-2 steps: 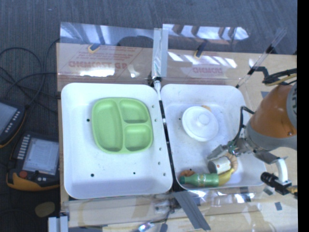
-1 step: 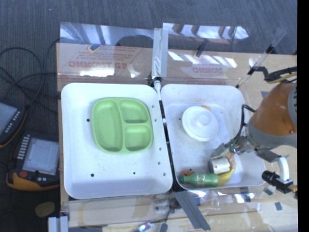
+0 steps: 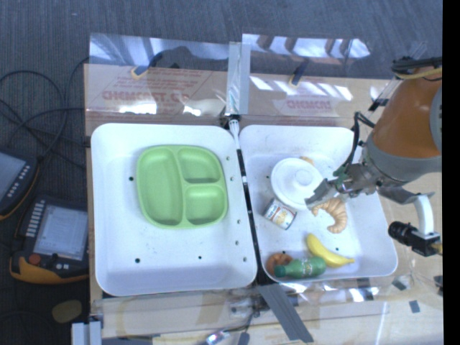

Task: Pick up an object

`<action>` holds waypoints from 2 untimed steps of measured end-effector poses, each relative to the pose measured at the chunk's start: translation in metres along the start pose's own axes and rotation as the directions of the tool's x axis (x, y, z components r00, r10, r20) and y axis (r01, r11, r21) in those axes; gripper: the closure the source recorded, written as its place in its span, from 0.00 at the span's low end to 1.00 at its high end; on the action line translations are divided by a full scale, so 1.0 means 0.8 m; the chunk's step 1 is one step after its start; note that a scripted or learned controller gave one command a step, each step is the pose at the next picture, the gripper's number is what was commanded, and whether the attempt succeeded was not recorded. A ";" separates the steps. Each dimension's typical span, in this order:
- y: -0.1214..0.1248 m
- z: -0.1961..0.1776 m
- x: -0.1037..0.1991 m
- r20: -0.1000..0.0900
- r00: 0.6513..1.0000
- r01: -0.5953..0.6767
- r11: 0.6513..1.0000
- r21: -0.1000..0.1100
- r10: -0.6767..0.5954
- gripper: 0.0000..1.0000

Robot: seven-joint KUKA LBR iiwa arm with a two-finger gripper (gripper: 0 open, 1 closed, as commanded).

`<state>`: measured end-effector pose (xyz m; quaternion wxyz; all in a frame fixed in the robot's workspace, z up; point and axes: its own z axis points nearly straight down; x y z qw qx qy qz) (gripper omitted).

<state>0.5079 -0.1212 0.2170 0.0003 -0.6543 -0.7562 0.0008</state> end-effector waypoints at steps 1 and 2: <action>-0.032 0.125 -0.046 -0.001 0.999 -0.036 0.999 0.002 0.036 1.00; -0.007 -0.081 0.035 0.001 0.997 -0.078 0.997 0.000 0.078 1.00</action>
